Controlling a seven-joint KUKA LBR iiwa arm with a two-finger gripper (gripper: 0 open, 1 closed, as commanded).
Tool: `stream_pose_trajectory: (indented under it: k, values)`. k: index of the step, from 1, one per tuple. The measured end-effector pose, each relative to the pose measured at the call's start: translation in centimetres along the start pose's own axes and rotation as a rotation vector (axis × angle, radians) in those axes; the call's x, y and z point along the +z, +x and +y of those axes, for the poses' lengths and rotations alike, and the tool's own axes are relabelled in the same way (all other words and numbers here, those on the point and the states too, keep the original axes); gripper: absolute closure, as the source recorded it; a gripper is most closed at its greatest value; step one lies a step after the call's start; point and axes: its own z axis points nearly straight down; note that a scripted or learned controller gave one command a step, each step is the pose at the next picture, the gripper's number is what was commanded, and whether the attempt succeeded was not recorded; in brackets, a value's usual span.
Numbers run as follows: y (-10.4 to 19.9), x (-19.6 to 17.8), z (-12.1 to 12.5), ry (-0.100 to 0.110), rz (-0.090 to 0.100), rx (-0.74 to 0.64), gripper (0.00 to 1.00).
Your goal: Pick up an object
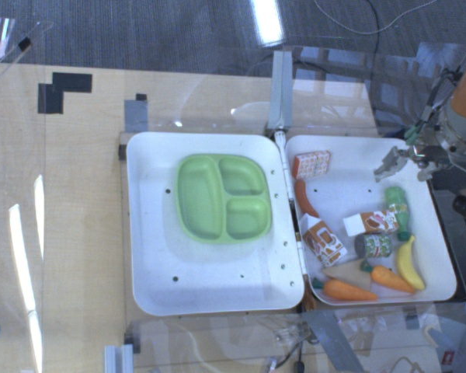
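Observation:
My gripper hangs over the back right part of the right bin, open, with nothing between its fingers. Just in front of it lie a green bottle and a small white and orange box. Further forward are a dark can, a banana and two carrots. On the bin's left side sit a red and white box, a red sausage and an orange and white carton.
The left bin holds a green divided plate. A metal post stands behind the seam between the bins. The arm comes in from the right edge, and a cable loops on the floor at the back.

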Motion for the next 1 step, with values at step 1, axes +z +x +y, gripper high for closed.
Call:
stream_pose_trajectory:
  k: [1]
  values:
    - [-2.07, 3.98, 4.58, -0.002, -0.002, -0.086, 0.00]
